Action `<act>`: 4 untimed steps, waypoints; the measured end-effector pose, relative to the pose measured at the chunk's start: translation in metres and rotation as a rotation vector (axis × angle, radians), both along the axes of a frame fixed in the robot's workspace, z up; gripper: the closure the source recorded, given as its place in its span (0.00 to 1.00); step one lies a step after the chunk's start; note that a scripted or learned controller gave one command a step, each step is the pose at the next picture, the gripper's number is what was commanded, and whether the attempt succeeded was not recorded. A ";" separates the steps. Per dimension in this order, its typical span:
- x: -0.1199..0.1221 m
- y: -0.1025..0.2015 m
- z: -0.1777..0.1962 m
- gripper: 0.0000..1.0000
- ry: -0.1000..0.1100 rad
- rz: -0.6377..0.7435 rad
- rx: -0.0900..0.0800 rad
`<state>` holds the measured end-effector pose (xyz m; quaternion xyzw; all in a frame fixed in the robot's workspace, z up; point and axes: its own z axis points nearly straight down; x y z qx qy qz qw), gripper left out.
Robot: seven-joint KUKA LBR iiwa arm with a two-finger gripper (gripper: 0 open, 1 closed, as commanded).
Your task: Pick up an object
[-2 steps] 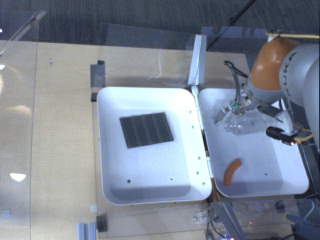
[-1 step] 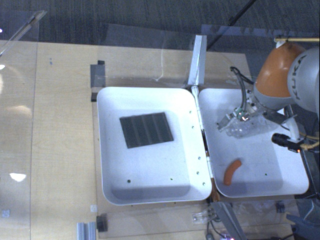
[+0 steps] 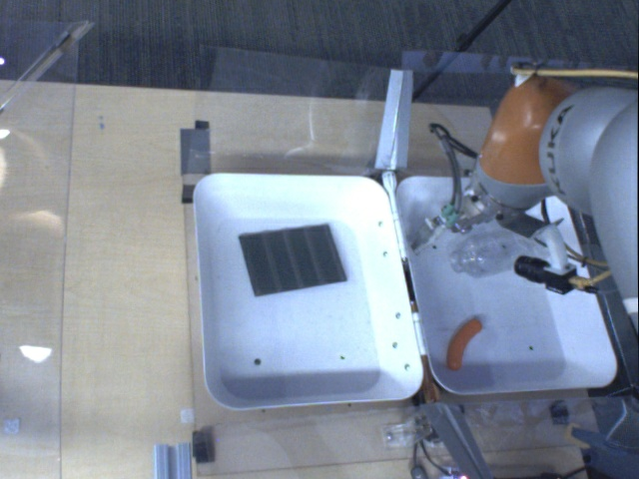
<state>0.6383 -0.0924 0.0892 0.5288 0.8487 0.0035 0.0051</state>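
Observation:
A small orange-red sausage-shaped object (image 3: pixel 463 342) lies near the front of the right bin (image 3: pixel 579 367). A clear, glassy object (image 3: pixel 476 256) rests in the middle of that bin, hard to make out against the white floor. My gripper (image 3: pixel 451 218) hangs low over the back left part of the right bin, just up and left of the clear object. The grey arm with its orange band (image 3: pixel 519 138) comes in from the right above it. A dark grey ribbed rectangular pad (image 3: pixel 293 258) lies flat in the left bin (image 3: pixel 230 357).
A metal divider post (image 3: pixel 393 133) stands behind the seam between the bins. A black cable piece with a yellow tip (image 3: pixel 547 272) juts out over the right bin. Wooden bench surface (image 3: pixel 100 267) stretches to the left.

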 end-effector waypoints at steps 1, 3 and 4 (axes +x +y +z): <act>0.032 0.028 0.099 0.00 0.002 0.091 -0.002; -0.103 -0.011 0.037 0.00 0.008 0.036 0.000; -0.145 -0.012 0.002 0.00 -0.006 0.060 -0.002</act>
